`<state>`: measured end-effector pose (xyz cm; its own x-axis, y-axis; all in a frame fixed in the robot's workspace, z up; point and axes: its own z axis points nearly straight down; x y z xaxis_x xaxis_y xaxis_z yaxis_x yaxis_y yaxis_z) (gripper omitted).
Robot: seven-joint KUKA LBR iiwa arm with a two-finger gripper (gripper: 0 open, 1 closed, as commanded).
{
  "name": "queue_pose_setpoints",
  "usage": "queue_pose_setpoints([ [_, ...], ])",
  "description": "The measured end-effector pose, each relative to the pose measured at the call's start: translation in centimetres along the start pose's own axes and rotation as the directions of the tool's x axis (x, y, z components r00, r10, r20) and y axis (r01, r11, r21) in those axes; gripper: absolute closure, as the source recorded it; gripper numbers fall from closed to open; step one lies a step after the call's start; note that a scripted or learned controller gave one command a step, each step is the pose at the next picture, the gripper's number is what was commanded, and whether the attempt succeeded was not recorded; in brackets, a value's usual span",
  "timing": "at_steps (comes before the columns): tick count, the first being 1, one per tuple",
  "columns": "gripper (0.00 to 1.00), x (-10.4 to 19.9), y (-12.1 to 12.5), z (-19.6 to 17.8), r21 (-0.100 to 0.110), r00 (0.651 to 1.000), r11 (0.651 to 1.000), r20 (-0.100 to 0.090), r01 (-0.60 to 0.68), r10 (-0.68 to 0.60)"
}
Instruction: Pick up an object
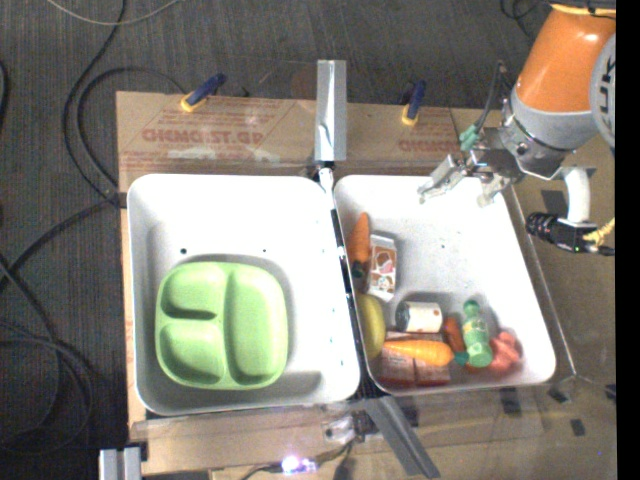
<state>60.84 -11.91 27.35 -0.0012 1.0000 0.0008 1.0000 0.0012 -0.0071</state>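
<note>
My gripper point(463, 186) hovers above the far right corner of the right bin point(520, 268), its two fingers point(437, 183) spread open with nothing between them. The objects lie well below it in the view, along the bin's left wall and near end. A small carrot point(360, 236) and a little printed carton point(382, 265) lie by the left wall. At the near end sit a yellow banana point(371, 325), a white can point(420, 316), a large carrot point(418, 350), a green bottle point(477, 334) and red pieces point(506, 348).
The left bin point(200, 198) holds a green divided plate point(224, 325). A metal bar point(331, 108) stands at the back between the bins. Clamps point(203, 91) pin the cardboard at the back. Bare floor of the right bin point(455, 253) lies under the gripper.
</note>
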Motion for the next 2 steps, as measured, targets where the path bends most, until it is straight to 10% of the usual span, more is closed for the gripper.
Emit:
queue_pose_setpoints([
  [1, 0.0, 1.5, -3.9, 12.9, 0.001, 0.999, 0.999, -0.001, 0.048, -0.048],
  [2, 0.0, 0.7, -6.7, 16.0, -0.038, 0.996, 0.996, 0.001, 0.085, -0.085],
])
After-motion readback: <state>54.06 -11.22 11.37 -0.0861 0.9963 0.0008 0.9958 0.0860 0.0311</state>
